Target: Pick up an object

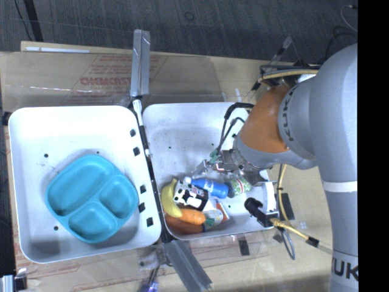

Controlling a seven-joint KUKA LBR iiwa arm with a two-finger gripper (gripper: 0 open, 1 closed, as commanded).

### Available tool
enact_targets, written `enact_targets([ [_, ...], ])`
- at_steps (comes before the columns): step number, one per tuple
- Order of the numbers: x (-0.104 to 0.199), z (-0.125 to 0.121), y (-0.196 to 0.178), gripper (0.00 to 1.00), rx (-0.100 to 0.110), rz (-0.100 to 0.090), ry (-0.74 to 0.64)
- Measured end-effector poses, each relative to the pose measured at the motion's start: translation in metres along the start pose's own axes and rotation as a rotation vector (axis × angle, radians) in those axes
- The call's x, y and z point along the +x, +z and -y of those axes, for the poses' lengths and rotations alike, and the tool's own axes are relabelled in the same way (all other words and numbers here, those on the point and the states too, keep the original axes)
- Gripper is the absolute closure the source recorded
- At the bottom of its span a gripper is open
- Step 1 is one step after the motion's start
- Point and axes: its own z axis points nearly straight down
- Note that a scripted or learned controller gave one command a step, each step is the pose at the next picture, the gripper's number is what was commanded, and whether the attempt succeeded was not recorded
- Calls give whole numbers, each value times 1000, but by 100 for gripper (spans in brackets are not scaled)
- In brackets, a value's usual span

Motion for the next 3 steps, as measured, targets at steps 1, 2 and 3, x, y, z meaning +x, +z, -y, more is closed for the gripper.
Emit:
enact_targets([
  [1,-39,38,0,0,-2,-1,-122],
  [2,-43,49,-24,0,-4,1,-155],
  [3,8,51,0,0,-3,1,-275],
])
